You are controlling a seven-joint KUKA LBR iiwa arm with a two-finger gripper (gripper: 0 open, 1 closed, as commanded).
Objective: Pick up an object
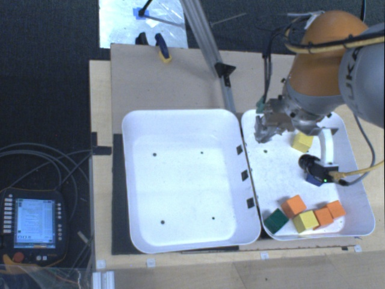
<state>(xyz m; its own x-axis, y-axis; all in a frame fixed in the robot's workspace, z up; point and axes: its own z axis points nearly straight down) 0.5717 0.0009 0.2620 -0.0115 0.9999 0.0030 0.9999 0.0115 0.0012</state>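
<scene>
Hand (264,131) near bin (361,221) edge (left), blocks (307,214) apart

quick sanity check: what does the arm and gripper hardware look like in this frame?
The arm is grey with a large rounded orange band above the wrist. Black and yellowish cables loop across the orange part, and a thin dark cable hangs down at its left. The gripper is a compact grey metal assembly, with a small teal bit at its upper left.
</scene>
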